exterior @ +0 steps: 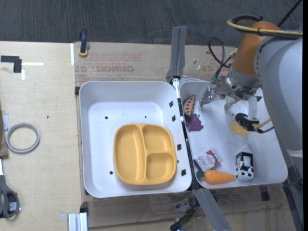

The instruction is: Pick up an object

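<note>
Yellow tray [144, 154]; orange carrot [219, 176]; purple grapes [194, 123]; black-white cow [244, 166].

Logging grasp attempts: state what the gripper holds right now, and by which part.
Cannot be told. The gripper is low over the right bin, near the yellow object, but nothing shows between its fingers.

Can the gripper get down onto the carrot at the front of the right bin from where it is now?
Probably yes. The carrot lies open from above in the right bin, nothing over it. The gripper is at the bin's far end. The red packet and cow toy sit close beside the carrot, so finger room looks tight.
</note>
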Available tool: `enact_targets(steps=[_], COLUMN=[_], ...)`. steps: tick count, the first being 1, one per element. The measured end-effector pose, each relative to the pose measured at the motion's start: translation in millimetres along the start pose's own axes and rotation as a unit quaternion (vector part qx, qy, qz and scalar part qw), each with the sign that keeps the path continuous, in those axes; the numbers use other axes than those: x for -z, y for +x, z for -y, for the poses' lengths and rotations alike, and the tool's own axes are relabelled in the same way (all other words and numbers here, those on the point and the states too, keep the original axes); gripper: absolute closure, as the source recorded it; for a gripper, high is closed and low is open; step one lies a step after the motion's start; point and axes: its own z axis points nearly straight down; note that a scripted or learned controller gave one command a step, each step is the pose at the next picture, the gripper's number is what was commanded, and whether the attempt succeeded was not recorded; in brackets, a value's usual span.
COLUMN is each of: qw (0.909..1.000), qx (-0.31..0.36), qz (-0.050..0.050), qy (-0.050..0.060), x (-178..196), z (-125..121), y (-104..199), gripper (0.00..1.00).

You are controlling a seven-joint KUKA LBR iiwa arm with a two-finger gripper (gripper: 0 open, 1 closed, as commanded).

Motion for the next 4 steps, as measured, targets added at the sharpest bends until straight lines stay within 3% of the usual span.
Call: enact_targets(steps=[1, 2, 3, 4], qw=[0.9981, 0.9975, 0.9972, 1.0000], qx=[0.061, 0.070, 0.074, -0.010], qz=[0.000, -0.001, 0.000, 0.000], qy=[0.001, 0.001, 0.000, 0.000], x=[-1, -2, -1, -1], z=[71, 154, 83, 42], y=[-24, -62, -77, -69], gripper=[0.00, 0.00, 0.00, 0.00])
